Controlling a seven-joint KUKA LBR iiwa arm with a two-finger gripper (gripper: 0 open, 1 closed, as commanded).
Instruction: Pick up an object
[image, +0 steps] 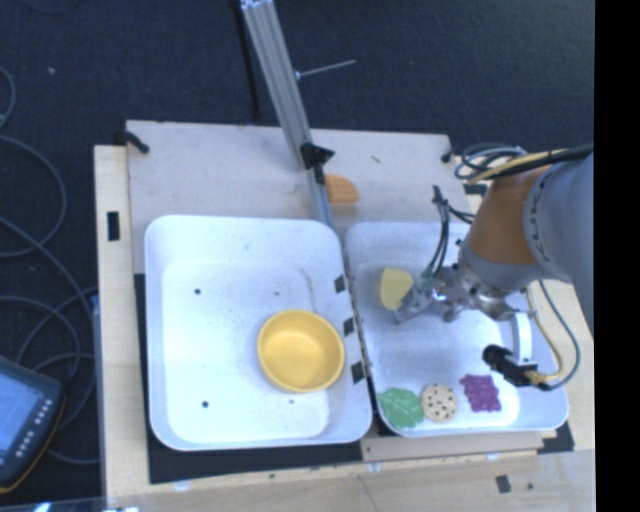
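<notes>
bins (200, 250): white plastic, smooth | bowl (300, 350): yellow plastic, glossy | bench (220, 160): matt wood

a grey arm with an orange band (505, 225) reaches from the right over the right shallow white bin (400, 250), its gripper (420, 305) just beside a pale yellow wedge-shaped piece (394, 288). along that bin's near edge lie a green leafy piece (400, 405), a round speckled cookie (438, 402) and a purple cluster (481, 392). the left white bin (190, 260) holds a yellow round bowl (300, 350).
</notes>
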